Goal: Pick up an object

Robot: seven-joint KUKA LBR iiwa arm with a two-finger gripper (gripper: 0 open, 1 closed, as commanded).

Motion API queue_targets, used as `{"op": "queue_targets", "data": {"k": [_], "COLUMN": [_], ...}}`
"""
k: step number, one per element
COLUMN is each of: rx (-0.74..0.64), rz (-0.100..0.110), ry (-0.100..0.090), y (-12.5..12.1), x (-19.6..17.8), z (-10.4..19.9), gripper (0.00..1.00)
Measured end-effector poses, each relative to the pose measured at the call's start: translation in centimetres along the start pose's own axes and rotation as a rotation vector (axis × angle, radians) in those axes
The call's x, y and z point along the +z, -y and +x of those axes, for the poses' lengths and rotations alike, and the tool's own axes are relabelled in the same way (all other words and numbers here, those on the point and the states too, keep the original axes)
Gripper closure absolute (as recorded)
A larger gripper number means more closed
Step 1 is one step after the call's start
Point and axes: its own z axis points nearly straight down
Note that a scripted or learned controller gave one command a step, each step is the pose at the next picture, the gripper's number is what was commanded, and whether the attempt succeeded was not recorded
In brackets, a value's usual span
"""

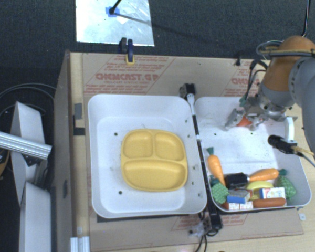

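I am watching the tool [245, 118] working low in the right bin [252, 146], up by that bin's far wall. Its metal fingers are closing around a small orange-red piece [243, 122], though I cannot tell whether they are truly pinching it. It is looking like a light, hard plastic toy, probably smooth and slippery, so I am favouring a grip across its middle. The carrot [215, 167] and other toy food are lying well apart, along the bin's near wall.

Yellow divided plate [154, 159] lies flat in left white bin [102, 140]. Brown printed board [127, 71] beneath both bins. Shiny sheet [114, 14] on dark floor beyond bench
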Motion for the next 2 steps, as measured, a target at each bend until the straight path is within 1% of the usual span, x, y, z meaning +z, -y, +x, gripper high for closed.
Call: {"op": "queue_targets", "data": {"k": [1, 2], "rx": [0.0, -0.004], "rz": [0.018, -0.058], "ry": [0.003, 0.024], "y": [0.5, 8.1], "x": [-0.7, -8.9], "z": [-0.4, -2.9], "gripper": [1.0, 1.0]}}
